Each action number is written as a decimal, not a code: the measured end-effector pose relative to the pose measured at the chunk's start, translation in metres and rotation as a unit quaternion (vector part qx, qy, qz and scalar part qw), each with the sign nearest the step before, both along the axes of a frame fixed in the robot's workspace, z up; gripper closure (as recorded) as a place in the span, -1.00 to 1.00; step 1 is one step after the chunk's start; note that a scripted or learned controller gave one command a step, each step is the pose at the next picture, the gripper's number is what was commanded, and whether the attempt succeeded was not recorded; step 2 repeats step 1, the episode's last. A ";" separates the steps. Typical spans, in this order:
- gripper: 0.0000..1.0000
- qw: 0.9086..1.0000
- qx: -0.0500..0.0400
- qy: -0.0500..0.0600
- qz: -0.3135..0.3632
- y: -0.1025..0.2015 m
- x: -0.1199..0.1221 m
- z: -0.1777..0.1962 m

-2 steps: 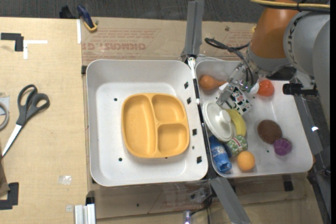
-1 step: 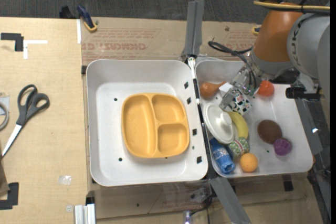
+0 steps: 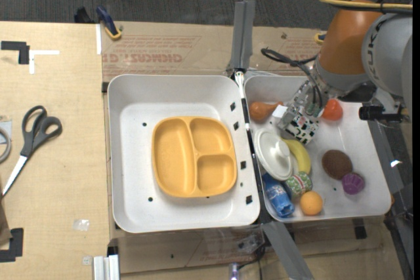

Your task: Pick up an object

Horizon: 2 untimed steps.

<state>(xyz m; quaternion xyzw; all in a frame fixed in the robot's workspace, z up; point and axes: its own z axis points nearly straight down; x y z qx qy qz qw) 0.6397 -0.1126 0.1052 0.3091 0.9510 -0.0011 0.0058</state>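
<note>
My gripper [image 3: 307,115] hangs over the back of the right bin [image 3: 374,206], under the orange wrist band. Directly beneath it, touching or nearly touching it, lies a black-and-white patterned block [image 3: 302,130]. Whether the block is gripped cannot be made out. Close around lie an orange carrot-shaped piece [image 3: 261,110], a red ball [image 3: 333,109], a white round lid [image 3: 273,153], a banana [image 3: 300,155], a brown oval fruit [image 3: 336,163], a purple piece [image 3: 353,183], an orange [image 3: 312,203], a blue packet [image 3: 278,200] and a green can [image 3: 298,181].
The left bin [image 3: 125,141] holds a yellow divided plate [image 3: 195,156]. Scissors [image 3: 31,136] lie on the wooden bench at the left. A grey divider post [image 3: 242,36] rises between the bins at the back. Cables [image 3: 285,56] run behind the right bin.
</note>
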 end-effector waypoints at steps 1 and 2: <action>1.00 0.999 0.002 0.004 -0.051 0.052 -0.019 0.103; 1.00 0.999 0.002 0.004 -0.051 0.052 -0.019 0.103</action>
